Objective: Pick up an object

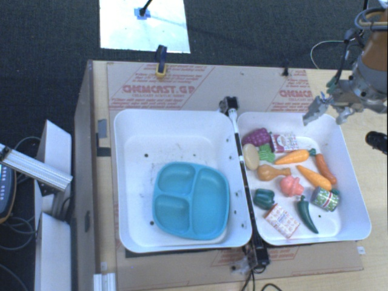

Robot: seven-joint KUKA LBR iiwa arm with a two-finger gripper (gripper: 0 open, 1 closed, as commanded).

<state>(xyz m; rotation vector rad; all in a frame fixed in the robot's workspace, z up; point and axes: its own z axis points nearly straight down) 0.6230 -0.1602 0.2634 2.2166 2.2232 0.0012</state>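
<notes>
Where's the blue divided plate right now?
The blue divided plate lies in the left bin, toward its front right corner, close to the divider between the two bins.

Two bins sit side by side on the tabletop [182, 83]: the left bin [139, 132] holds a divided tray [191, 200] toward its near right corner. The right bin [354, 214] holds a scatter of toy foods, with carrots [294, 157] toward the far side and a can [325, 199] near the right wall. The end effector [330, 108] hangs above that bin's far right corner.
</notes>
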